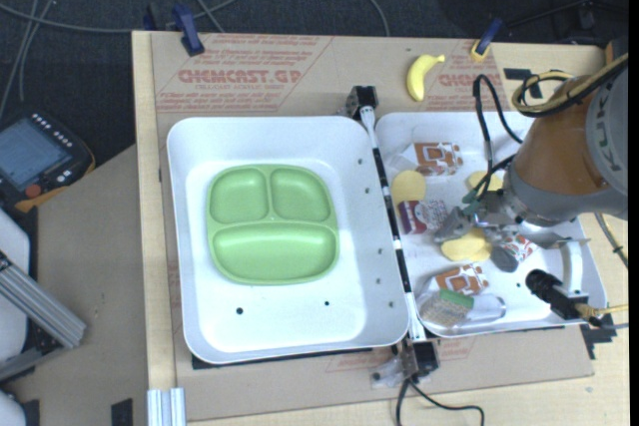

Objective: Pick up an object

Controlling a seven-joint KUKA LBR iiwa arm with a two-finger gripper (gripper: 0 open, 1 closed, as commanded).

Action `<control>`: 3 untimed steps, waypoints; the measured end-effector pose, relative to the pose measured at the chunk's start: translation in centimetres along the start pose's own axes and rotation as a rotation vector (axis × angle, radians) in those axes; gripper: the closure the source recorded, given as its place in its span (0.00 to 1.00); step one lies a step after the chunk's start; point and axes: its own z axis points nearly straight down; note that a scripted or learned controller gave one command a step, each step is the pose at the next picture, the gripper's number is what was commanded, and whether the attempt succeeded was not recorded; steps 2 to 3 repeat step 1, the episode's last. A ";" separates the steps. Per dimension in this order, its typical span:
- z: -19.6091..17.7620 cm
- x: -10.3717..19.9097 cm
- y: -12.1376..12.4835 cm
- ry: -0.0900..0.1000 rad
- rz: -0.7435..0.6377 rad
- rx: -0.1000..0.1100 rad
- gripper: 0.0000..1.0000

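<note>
The pincer (483, 219) is low in the right bin (399, 130), I cannot tell its grip, with a yellow toy (465, 247) just at its 7 o'clock, and the crowded packets (435, 158) could make it slip

My arm (574, 150) hangs over the right bin (394, 130), where packets (436, 157) and yellow pieces (407, 185) crowd the floor with little bare room between them. The left bin (190, 214) gives wide open floor around the green divided plate (272, 221)
</note>
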 end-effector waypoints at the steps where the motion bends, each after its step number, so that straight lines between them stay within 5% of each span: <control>1: -9.0 6.8 1.0 0.001 -0.003 0.001 1.00; 3: -9.0 6.8 1.0 0.001 -0.003 0.001 1.00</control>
